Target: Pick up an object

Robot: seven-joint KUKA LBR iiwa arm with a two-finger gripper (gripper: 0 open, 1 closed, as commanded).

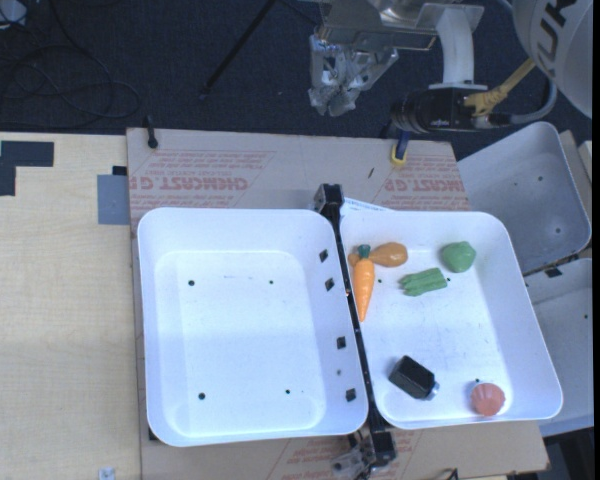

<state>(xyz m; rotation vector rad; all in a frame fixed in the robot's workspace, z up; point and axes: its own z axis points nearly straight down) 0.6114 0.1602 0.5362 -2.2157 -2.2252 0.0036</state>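
Observation:
The right bin [520, 298] holds several small objects. An orange carrot [362, 283] lies against its left wall, with an orange-yellow piece [388, 255] just beside its top. A green ball-like piece [458, 256] and a green pod [423, 282] sit toward the back. A black block [413, 377] and a pink-red round fruit [487, 399] rest near the front. My gripper [336, 93] hangs high at the top of the view, behind the bins, with nothing between its fingers.
The left bin [160, 298] stands beside the right one on a cardboard sheet [240, 173]. A black divider clip strip [342, 298] runs between the bins. Cables and the arm's base [450, 108] lie behind the bench.

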